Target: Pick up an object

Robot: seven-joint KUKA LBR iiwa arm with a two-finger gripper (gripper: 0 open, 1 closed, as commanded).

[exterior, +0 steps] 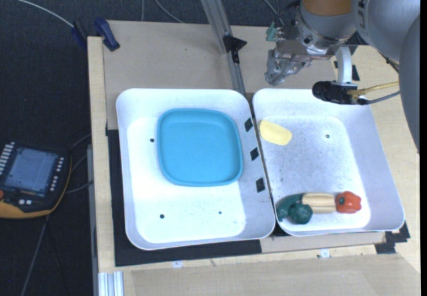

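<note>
The wooden bench (173, 55) carries two white bins; cables lie on the dark floor (40, 75). The gripper (279, 73) hangs above the right bin's (373, 155) far rim; finger spacing cannot be determined. A yellow piece (275, 133), tan piece (319, 203), green piece (295, 211) and red piece (347, 202) lie in the right bin. A blue plate (199, 147) sits in the left bin (137, 175).

Blue plate (200, 147): flat in the left bin (133, 175), toward its far edge.
Handheld controller (30, 176): on the dark floor, beyond the bench's (167, 48) left edge.
</note>
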